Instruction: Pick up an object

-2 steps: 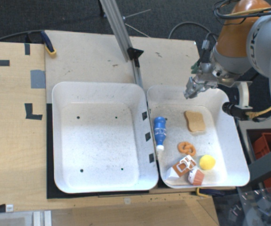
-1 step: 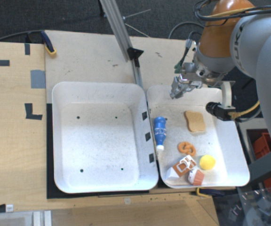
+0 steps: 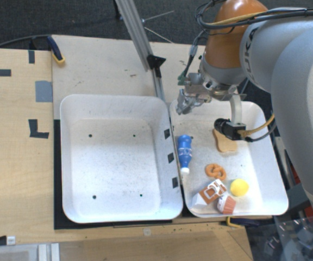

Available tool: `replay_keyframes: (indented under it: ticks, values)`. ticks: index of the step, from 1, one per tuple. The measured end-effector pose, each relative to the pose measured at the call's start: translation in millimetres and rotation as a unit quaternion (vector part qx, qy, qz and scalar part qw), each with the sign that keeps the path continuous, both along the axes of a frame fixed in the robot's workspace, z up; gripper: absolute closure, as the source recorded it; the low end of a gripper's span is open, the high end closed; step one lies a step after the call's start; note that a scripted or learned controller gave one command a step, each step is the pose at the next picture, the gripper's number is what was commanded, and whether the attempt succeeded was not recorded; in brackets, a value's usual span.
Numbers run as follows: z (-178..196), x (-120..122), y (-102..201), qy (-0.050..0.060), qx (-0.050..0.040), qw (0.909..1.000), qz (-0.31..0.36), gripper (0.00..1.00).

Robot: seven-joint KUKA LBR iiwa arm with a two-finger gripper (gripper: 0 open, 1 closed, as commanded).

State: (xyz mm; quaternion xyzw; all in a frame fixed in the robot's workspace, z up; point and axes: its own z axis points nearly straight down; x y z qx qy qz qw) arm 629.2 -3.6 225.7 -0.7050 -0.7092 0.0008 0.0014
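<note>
Looking down, you see the gripper [image 3: 185, 105] over the right bin's [image 3: 254, 203] top left corner; you cannot tell its grip. The blue bottle [image 3: 184, 151] lies along that bin's left edge, just below it.

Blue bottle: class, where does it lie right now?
The blue bottle lies in the right bin, along its left wall, below the claw and left of the pretzel.

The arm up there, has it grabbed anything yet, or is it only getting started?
Nothing looks picked up yet. The bottle, pretzel, yellow ball, carton and toast all lie in the right bin. The gripper hangs over that bin's far left corner, above the bottle. Descending, gripping and lifting remain.
</note>
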Motion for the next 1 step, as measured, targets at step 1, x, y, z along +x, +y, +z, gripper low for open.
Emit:
replay_keyframes:
  ticks: [1]
  values:
    - [9.3,18.5,53.6,-0.002,0.0006,1.0,0.0,1.0]
